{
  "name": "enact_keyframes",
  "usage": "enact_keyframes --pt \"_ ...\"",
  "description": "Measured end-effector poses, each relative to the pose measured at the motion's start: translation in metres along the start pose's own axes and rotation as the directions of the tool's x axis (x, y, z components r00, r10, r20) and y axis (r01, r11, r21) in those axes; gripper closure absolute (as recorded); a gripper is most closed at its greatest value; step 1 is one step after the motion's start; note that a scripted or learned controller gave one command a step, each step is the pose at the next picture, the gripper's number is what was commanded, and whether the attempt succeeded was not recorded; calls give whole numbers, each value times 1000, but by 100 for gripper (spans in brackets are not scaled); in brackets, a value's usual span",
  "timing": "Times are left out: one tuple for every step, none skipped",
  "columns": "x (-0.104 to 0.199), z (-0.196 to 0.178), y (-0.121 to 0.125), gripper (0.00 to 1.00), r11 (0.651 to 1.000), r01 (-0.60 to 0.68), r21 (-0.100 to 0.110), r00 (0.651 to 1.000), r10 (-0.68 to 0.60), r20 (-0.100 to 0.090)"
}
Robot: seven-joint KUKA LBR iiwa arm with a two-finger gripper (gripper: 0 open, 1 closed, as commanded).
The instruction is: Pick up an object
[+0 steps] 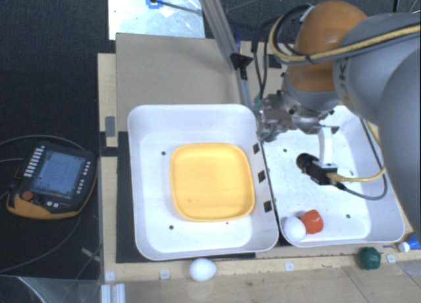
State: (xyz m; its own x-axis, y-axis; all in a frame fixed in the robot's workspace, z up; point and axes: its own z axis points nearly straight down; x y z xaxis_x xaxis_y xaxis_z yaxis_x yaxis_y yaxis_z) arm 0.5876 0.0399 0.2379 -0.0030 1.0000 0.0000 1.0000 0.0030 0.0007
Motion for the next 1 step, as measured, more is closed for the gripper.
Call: enact_keyframes --pt "35 4 22 100 1000 0 0 1000 0 0"
